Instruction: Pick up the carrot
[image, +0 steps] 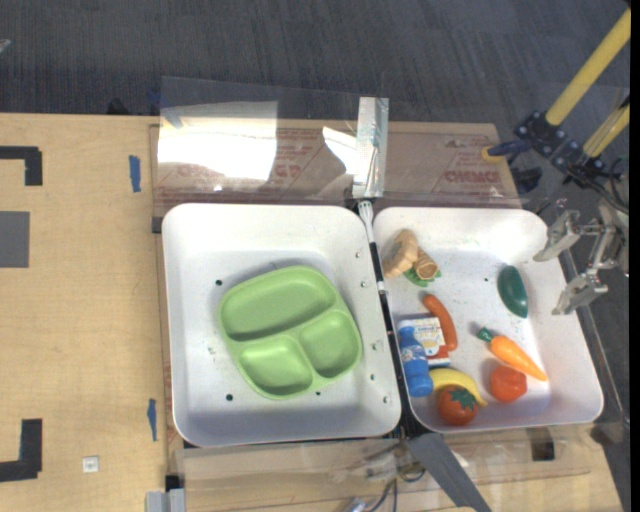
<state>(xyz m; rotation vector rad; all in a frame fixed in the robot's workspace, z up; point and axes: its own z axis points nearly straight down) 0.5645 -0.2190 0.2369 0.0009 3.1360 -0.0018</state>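
Inside right bin (470, 225): carrot (514, 354), tomato (457, 404).

Carrot (517, 355) crowded: orange tomato (507, 384) touching just below it, right bin wall (578, 350) close on its right. Open bin floor left of carrot toward sausage (440, 320); dark green piece (513, 290) sits above, apart. Top access unobstructed.

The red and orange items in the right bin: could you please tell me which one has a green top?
The carrot, long, tapered and orange, lying beside the round red-orange pepper.
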